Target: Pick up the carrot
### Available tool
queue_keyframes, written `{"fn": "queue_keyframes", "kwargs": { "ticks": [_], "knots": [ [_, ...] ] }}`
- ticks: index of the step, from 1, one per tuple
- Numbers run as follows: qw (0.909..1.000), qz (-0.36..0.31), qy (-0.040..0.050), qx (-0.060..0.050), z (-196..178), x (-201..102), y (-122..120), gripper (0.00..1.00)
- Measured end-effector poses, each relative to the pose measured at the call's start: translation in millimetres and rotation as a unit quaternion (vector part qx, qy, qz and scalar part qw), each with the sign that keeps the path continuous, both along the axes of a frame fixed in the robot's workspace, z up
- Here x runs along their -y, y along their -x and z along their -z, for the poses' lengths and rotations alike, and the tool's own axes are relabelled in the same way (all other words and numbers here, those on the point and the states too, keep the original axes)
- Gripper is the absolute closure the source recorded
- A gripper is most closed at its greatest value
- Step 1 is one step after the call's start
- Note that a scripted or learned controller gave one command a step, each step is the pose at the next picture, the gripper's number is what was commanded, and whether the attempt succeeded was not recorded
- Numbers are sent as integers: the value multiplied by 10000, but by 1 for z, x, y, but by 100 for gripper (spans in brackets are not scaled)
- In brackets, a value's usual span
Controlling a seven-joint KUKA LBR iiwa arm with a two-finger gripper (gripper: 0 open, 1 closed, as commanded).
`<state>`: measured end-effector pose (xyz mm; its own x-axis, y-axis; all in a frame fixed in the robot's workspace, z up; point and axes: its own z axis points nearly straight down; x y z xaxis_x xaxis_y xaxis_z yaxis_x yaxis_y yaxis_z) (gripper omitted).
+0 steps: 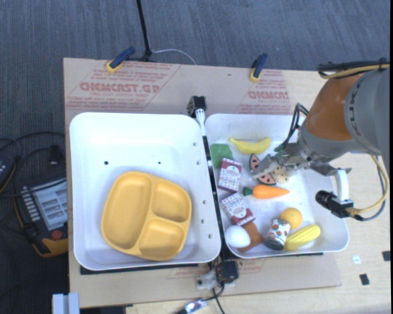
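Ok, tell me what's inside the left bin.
The left bin holds one yellow divided tray, its three compartments bare. Whatever bin floor lies beneath the tray is covered.

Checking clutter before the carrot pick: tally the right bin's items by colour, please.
Yellow: 3 (banana, round fruit, corn)
Orange: 1 (carrot)
Green: 1 (green piece)
Red-and-white cartons: 2
White: 1 (egg)
Red: 1 (watermelon slice)
Multicolour: 1 (small jar)
Total: 10
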<state>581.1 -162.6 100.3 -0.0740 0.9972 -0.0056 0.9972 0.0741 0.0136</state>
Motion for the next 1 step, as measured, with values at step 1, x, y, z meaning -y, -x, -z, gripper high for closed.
{"fn": "queue_keyframes", "kwargs": {
  "ticks": [1],
  "knots": [
    [9895, -1438, 116, 111, 4, -22, 35, 0]
  ]
}}
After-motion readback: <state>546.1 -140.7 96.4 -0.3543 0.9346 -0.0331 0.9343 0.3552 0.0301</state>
